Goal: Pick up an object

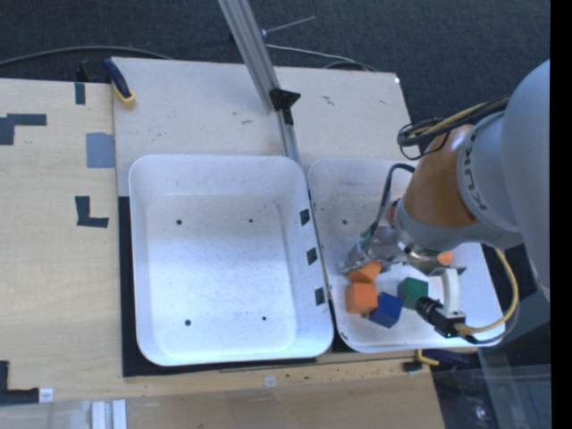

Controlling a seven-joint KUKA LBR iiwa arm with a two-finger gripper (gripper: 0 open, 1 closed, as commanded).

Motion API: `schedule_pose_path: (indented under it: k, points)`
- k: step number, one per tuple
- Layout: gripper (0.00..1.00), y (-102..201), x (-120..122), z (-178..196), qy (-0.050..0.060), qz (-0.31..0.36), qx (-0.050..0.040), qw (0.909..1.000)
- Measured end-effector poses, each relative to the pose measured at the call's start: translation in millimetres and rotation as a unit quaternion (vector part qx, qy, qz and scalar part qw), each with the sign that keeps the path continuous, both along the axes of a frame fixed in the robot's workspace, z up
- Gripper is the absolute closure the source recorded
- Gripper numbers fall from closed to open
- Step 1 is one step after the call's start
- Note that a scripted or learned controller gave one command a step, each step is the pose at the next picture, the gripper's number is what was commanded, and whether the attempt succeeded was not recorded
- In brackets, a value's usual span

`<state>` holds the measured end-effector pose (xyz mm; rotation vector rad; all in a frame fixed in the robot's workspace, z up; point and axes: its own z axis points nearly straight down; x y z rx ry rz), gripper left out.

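right bin (332, 186): orange block (362, 297), blue block (387, 311), green block (414, 290), clustered, resting on its floor. tool (365, 257): low over the orange block, finger state cannot be told. status: nothing lifted; grasp and raise remain, by judgement.

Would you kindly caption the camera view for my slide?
KUKA arm's gripper down among orange, blue and green blocks in right bin.

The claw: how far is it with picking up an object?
Done: the claw is down in the right bin, at the orange block. In hand: nothing visibly gripped. Left: gripping and lifting; that block, the second orange block, blue block and green block all lie on the floor.
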<state>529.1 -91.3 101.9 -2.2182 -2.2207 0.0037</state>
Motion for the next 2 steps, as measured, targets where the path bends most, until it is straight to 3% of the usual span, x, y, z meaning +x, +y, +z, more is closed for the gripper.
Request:
schedule_pose_path:
  k: [1,2]
  points:
    - [1.00,60,69,95,-0.006,0.004,0.0004,1.0000]
    - [1.00,114,62,89,0.000,0.003,0.0007,1.0000]
